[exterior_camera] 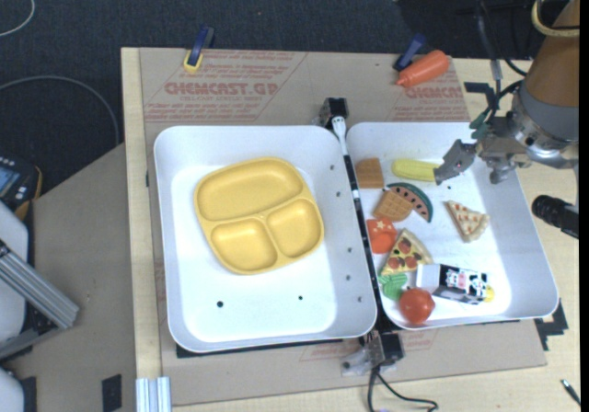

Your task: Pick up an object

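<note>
A clutter of toy food is being held in the right bin (538, 258), and nothing is being carried by the gripper (477, 165). The gripper is being hung over the bin's upper right part, its two fingers spread apart: one finger is seen just beside the yellow corn (414, 169), the other towards the far rim. Nothing is seen between the fingers.

Just below the gripper a pizza slice (467, 220) is being shown lying flat. Left of the corn a brown block (369, 173) is being seen by the bin's left wall. Below these, a watermelon slice (411, 200) and a cracker (394, 208) are touching. Further down, a red-orange piece (381, 235), a second pizza slice (404, 254), a green leaf (395, 282), a tomato (416, 305) and a small carton (463, 283) are being crowded together near the front rim.

A yellow divided plate (258, 214) is being held in the left bin (179, 291). An orange carrot (423, 68) is lying on the bench (248, 79) behind the bins.
</note>
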`<action>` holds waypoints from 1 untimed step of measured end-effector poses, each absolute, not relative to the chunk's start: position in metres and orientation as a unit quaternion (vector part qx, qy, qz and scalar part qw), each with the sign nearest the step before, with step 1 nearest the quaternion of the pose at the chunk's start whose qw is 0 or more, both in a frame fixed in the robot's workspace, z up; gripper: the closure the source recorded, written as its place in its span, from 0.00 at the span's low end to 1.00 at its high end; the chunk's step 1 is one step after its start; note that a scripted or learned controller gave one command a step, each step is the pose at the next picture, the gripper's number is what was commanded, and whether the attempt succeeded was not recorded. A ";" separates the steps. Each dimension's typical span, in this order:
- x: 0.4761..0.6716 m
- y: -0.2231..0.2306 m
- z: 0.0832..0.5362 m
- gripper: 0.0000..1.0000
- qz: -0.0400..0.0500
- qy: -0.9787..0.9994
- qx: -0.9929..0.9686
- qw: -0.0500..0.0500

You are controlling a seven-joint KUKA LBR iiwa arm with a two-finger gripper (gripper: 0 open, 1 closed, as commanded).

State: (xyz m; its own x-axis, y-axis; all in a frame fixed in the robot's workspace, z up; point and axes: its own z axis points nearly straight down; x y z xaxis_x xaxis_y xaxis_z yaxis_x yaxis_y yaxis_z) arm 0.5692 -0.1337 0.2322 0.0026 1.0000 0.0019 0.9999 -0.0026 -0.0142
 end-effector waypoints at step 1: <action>0.572 -0.133 0.240 0.00 0.000 -0.707 -0.707 0.000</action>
